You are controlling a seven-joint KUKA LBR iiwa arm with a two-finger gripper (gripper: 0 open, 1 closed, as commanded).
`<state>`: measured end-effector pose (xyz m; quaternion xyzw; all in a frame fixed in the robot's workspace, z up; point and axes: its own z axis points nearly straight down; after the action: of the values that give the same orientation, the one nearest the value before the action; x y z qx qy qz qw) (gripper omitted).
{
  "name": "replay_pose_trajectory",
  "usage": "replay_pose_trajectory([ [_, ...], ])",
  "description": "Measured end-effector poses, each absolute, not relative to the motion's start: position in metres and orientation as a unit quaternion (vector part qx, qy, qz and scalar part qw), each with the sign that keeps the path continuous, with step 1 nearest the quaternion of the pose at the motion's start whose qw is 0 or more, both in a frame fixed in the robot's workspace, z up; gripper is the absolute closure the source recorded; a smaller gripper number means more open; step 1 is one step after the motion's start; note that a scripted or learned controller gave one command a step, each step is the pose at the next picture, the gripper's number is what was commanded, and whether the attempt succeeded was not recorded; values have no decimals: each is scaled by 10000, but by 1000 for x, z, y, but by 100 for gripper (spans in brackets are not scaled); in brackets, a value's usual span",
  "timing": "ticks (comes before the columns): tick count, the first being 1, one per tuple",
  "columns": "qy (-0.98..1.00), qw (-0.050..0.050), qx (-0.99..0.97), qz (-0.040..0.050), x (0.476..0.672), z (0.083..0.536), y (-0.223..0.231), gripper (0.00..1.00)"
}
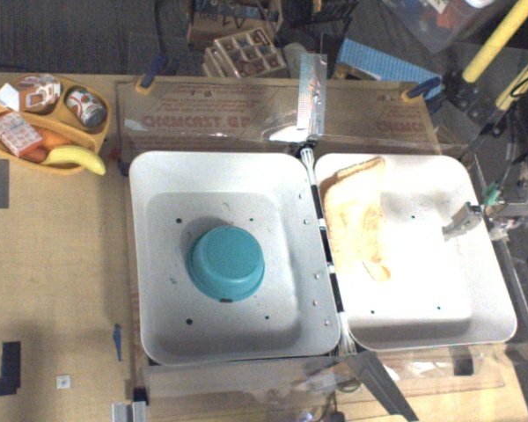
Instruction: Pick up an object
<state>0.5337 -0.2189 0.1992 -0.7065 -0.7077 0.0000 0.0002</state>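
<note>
A teal bowl [227, 263] was noted upturned in the left bin [150, 183], well left of the gripper [465, 220]. Jaw state could not be told. A tan cloth [356, 218], lengthwise along the divider, lay nearer.

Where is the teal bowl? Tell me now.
The teal bowl sits upside down near the middle of the left bin, well apart from the tan cloth in the right bin.
</note>
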Motion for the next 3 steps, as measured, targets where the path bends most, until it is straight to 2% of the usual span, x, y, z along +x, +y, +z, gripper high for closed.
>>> replay_pose_trajectory([
  [1,-7757,5,-6311,0,552,104,-140,0],
  [2,-8033,-40,-5956,-25,544,90,-99,0],
  [3,-8015,-51,-5980,-41,545,100,-101,100],
])
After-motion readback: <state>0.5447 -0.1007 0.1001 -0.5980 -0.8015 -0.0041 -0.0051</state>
